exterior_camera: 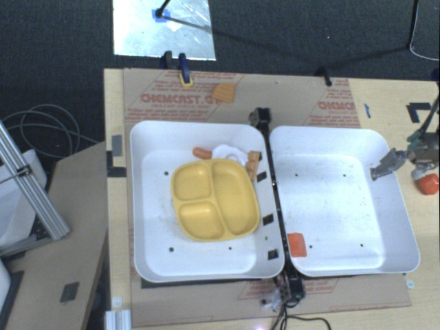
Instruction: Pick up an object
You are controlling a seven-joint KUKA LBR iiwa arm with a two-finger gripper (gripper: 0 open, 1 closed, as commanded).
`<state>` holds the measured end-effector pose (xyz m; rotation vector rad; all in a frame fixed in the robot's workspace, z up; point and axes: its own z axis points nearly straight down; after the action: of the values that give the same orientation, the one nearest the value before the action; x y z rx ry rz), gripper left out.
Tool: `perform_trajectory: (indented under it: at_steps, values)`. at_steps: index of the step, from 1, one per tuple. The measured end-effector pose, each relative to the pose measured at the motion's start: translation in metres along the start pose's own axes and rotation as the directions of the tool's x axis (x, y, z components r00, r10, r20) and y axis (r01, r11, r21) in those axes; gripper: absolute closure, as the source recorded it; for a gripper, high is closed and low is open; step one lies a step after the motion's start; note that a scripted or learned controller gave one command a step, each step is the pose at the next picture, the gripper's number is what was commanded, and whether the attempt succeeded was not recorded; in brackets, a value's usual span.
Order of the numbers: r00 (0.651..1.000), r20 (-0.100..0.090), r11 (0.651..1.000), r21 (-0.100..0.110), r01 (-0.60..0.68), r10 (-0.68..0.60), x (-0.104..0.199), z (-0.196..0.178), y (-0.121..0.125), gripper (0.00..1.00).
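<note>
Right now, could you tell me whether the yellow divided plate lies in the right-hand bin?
No, the yellow divided plate lies in the left bin, beside the right bin.

Yellow tray (214, 199), orange block (296, 245), white bins (148, 253)

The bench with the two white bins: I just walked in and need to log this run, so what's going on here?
A robot arm reaches in from the right; its gripper sits at the right bin's right rim, holding nothing visible. That bin contains a small orange block. The left bin holds a yellow divided tray, an orange piece, something white and a tan block.
</note>
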<state>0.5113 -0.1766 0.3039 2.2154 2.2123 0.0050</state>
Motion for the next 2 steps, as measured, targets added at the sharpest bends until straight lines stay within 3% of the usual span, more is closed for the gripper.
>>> perform_trajectory:
  at_steps: [1,2]
  values:
    - [1.0,-0.01,1.0,0.014,0.014,-0.014,0.103,0.056,-0.026,0.0]
    - [1.0,-0.001,1.0,0.002,-0.002,0.002,0.039,-0.005,-0.024,0.0]
